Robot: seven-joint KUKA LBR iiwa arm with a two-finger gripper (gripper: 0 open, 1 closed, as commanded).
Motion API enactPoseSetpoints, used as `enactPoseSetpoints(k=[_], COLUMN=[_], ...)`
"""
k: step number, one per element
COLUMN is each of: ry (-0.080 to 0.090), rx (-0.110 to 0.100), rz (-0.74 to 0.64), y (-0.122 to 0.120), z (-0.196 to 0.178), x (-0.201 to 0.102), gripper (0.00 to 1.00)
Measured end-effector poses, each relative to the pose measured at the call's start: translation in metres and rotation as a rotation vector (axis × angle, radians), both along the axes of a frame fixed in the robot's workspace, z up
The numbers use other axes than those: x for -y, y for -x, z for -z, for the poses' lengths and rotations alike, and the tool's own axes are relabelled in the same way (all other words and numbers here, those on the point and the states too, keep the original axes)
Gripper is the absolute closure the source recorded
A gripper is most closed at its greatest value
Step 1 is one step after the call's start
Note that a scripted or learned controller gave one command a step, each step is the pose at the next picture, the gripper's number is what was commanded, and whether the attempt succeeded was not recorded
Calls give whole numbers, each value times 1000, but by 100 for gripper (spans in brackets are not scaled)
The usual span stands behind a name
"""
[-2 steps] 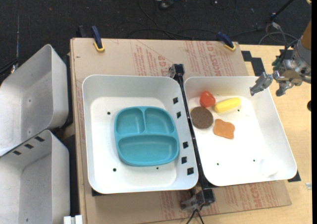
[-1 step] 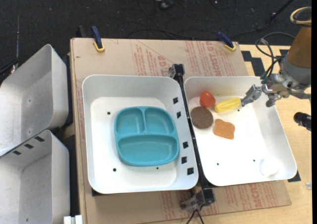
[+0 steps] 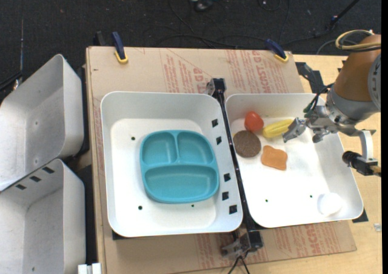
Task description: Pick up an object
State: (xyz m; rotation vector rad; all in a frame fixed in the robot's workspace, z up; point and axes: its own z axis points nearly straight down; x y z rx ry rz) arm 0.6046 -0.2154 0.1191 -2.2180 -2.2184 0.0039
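The right bin (image 3: 339, 173) holds a red round piece (image 3: 254, 122), a yellow banana-shaped piece (image 3: 277, 128), a brown disc (image 3: 247, 143), an orange chunk (image 3: 274, 157) and a small white piece (image 3: 330, 203) near the front right corner. My gripper (image 3: 305, 130) hangs over the back of this bin, just right of the yellow piece. Its two fingers are spread apart, one (image 3: 291, 131) close to the yellow piece's right end, with nothing between them.
The left bin (image 3: 121, 163) carries a teal divided plate (image 3: 179, 165). A black divider (image 3: 229, 157) runs between the bins. Two spare white bins (image 3: 36, 163) stand off the bench at the left. The arm (image 3: 357, 85) reaches in from the right.
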Motion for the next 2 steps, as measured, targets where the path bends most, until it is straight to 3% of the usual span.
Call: enactPoseSetpoints(k=[1,2], ry=[2,3], rx=[4,8], rz=[0,-1], y=[0,-1], z=[28,16], x=[-1,-1], gripper=[0,100])
